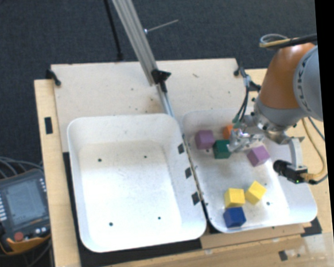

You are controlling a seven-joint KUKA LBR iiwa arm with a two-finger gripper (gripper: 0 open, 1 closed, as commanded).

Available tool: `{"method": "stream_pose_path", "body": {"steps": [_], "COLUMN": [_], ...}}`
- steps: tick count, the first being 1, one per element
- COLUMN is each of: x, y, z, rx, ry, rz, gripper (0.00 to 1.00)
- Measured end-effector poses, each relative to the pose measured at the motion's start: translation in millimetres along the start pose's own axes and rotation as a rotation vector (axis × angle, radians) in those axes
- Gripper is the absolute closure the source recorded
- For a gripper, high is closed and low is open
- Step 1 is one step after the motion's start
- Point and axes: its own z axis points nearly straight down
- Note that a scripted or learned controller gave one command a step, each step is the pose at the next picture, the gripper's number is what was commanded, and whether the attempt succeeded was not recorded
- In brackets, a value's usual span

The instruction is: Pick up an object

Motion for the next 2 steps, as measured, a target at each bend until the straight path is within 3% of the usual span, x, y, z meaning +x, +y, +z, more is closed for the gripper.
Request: {"method": "stream_pose_path", "body": {"steps": [2], "x": [3.4], "y": [8.9], "z": [-102.5], "rx": [0.000], "ry": [0.000], "rz": [-0.008], "gripper": [1.00]}}
